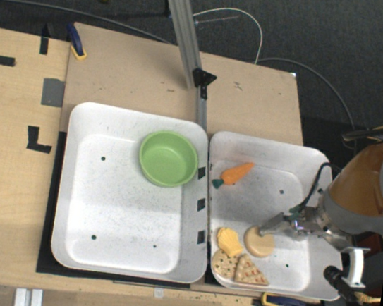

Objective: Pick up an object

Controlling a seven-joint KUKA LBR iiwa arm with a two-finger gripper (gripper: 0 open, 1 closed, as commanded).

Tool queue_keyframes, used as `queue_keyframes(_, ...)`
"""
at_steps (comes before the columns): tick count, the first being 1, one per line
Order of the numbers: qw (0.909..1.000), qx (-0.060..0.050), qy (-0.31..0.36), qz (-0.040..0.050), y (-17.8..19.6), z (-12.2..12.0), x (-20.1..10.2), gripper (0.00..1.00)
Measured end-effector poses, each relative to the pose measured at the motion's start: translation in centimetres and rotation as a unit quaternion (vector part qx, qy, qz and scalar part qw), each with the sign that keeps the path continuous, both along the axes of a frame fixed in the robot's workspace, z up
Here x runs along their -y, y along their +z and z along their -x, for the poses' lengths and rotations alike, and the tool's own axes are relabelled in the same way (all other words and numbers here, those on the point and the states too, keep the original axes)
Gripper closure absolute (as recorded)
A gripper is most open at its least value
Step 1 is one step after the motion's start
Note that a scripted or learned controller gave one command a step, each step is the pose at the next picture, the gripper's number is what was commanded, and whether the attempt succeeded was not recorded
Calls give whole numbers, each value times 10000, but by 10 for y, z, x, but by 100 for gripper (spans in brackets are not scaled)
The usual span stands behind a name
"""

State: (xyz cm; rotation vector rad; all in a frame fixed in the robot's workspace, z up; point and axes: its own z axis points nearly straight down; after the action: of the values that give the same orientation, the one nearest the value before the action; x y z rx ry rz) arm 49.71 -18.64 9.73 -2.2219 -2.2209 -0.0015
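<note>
Down in the right bin (298, 157), the gripper (270, 230) is low, reaching in from three o'clock, its tip right at the upper edge of a round tan piece (259, 244) — looks like a toy biscuit or bun. Whether the fingers are spread or pinched, I cannot tell; they're small and blur into the wrist hardware from up here. I see nothing clearly between them, so I won't call it a hold.

That tan round is my pick for the target. It reads as a light, stiff toy, smooth on top, probably a bit slippery, not fragile. Best bite, I'd judge, is across its width at the rim, fingers straddling opposite edges, because the domed top offers no purchase.

Working outward: at nine o'clock of it, just beside or touching, sits a yellow ridged piece (229, 241), like toy corn. At six o'clock, a wedge-shaped waffle (251, 272) and a round cracker (224, 264), crowded into the bin's near edge. Tight company — a finger coming down on the nine o'clock side could nudge the corn.

Farther off, at eleven o'clock, a toy carrot (234, 174) lies alone, well apart, slim and easy to straddle.

Over in the left bin (79, 167), a green bowl (168, 158) sits at the far right corner.
</note>
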Motion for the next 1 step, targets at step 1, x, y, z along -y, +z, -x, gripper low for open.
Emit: queue_keyframes(1, 10000, 10, 10, 1, 12, -1, 0, 100)
